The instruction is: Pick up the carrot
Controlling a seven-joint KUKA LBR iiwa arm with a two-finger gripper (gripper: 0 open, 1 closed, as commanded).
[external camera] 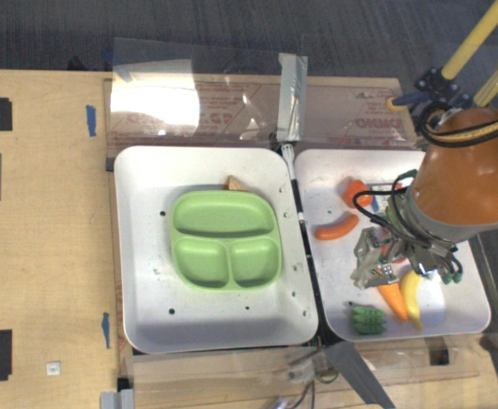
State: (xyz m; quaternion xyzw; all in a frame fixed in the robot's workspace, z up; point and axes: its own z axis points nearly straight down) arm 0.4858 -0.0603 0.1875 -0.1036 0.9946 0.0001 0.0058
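Right bin [462,318]: carrot [393,300] lies near the front edge, toward the front right corner, touching a yellow banana-like piece [412,296] on its right. Gripper [375,264] hangs just behind and left of the carrot, near its upper end; contact not clear. Cannot tell how the gripper is set. Green leafy item [368,319] by the front edge. Orange-red sausage shape [338,226] mid-bin. Left bin [142,245] carries a green divided plate [226,237].

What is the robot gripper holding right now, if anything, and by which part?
It cannot be told. The gripper hangs low in the right white bin, just beside the tapered orange carrot, but the view does not settle any hold.
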